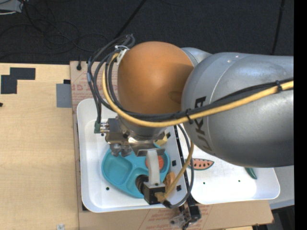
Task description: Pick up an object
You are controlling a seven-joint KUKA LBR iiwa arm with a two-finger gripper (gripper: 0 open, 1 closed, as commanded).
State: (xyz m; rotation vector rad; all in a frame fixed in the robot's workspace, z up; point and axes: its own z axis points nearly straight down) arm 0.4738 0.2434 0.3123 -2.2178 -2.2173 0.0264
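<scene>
The grey arm [240, 109] with its orange band [153, 78] reaches in from the right and covers much of both bins. Beneath it lies the pale wooden tabletop [38, 152]. On this stand the left white bin [88, 152] and the right white bin [230, 188], side by side. The pincer [136, 145] hangs low over the left bin, just above a teal divided plate [117, 171]. The wrist hides it from above, so I cannot tell whether it is open or shut, or whether it has hold of anything.

The plate lies flat in the near half of the left bin. A small orange-red thing [162, 163], too hidden to name, rests on the plate's right side. A toy watermelon slice [202, 165] lies in the right bin, near the wall shared with the left one. A teal sliver [253, 172] peeks from under the arm further right.
</scene>
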